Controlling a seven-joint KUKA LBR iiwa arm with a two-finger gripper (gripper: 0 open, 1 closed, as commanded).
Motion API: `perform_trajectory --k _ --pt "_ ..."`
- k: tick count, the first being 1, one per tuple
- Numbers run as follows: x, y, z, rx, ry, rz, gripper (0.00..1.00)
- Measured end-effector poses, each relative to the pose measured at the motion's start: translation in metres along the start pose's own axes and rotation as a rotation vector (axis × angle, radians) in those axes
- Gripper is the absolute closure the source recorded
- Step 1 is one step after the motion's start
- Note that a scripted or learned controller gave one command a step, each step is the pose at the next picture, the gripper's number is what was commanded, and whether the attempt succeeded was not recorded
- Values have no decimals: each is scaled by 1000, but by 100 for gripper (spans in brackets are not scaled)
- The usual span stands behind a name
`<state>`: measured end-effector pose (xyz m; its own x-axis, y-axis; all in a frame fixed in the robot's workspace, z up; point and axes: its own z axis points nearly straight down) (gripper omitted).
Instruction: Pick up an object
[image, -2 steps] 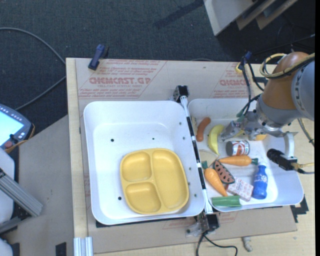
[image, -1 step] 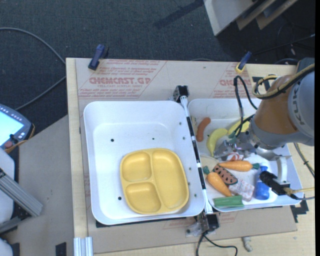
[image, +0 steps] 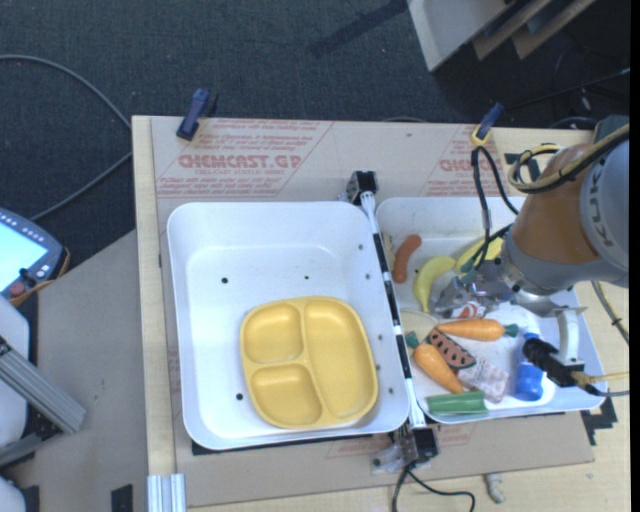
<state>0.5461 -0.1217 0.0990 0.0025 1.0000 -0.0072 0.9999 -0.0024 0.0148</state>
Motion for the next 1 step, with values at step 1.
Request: perform_trajectory --k 1 --pt "67 -44 -96 14 7 -3 100"
